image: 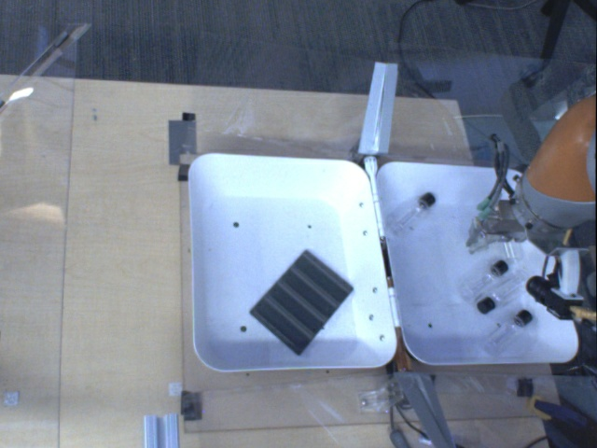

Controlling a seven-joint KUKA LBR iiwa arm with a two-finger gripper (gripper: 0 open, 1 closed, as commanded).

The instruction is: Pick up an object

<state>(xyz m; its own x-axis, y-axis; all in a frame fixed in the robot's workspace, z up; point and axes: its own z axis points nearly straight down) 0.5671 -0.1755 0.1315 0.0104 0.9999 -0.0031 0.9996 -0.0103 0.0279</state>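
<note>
Left bin (210,250): one dark ribbed block (301,302), lying askew near the front.
Right bin (448,343): four clear black-capped vials (492,274), scattered.
End effector (499,222): over right bin's right side, near the vials; finger state cannot be told.
Counter (103,250): pale wood.

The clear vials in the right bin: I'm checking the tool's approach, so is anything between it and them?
Nothing visible blocks the way. The tool hangs over the right bin, with the clear black-capped vials lying apart on the open floor just below it in the view.
</note>
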